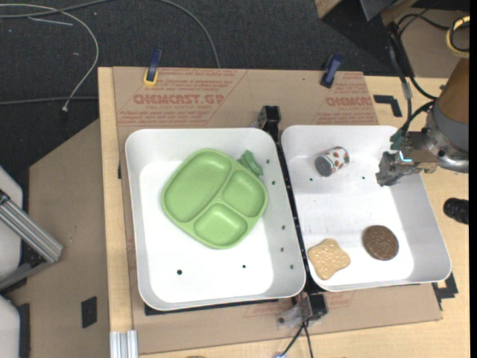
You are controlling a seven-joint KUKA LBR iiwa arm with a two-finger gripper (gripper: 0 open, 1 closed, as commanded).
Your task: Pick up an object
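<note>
Camera view, two white bins [141, 200], cardboard-like bench [112, 125]

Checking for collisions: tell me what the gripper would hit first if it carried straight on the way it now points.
The gripper seems to point down and leftward, so it would probably meet the bare floor of the right bin first. The small cup lies further left, apart from it. Depth is unclear.

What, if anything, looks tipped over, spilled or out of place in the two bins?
The small cup in the right bin lies on its side. The green divided plate sits askew in the left bin. Nothing looks spilled or broken.
</note>
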